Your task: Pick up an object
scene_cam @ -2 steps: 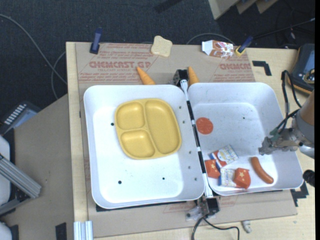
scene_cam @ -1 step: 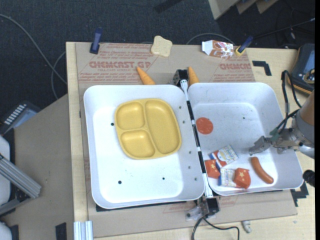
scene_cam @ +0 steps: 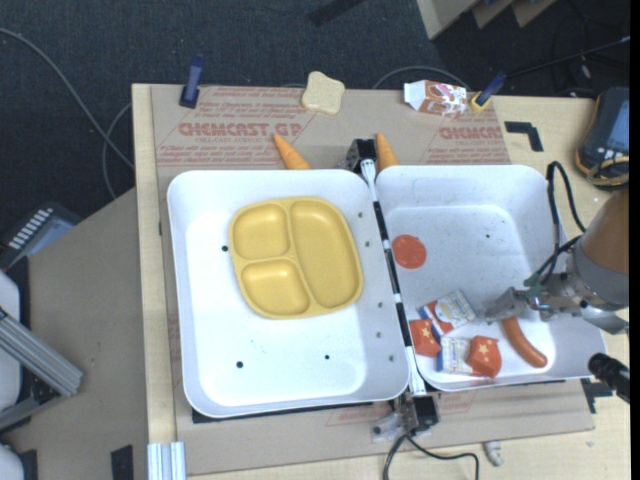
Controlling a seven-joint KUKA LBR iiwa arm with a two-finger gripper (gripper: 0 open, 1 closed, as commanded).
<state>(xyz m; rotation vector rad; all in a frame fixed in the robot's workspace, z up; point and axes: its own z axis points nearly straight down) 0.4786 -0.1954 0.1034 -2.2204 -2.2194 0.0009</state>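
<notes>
We look at our pincer (scene_cam: pixel 507 306) first. It sits low in the right bin (scene_cam: pixel 470 193), reaching in from three o'clock. It is small and blurry from up here, so we cannot tell if it is apart or together. Nothing shows clamped in it.

Just below it, toward five o'clock, lies the orange hot dog (scene_cam: pixel 526 341). It is the closest toy, so we think it is the one to pick. We think we are in the reaching step, with no grab made yet. Next we need to come down right over the hot dog, line up across its thin side, and squeeze.

Toward nine o'clock from the pincer lies a small packet (scene_cam: pixel 455 307). Past it, near seven and eight o'clock, are two red strawberry toys (scene_cam: pixel 484 356) and a white packet between them. These sit close together, so a grab there could bump a neighbor. A flat orange round toy (scene_cam: pixel 409 252) lies alone toward ten o'clock, near the wall between the bins.

The hot dog is close to the near rim of the bin, at six o'clock, so we have little room on that side. The top half of the right bin is bare and gives us open room to lift and move.

In the left bin (scene_cam: pixel 200 298) sits a yellow tray (scene_cam: pixel 296 256) with three parts.
</notes>
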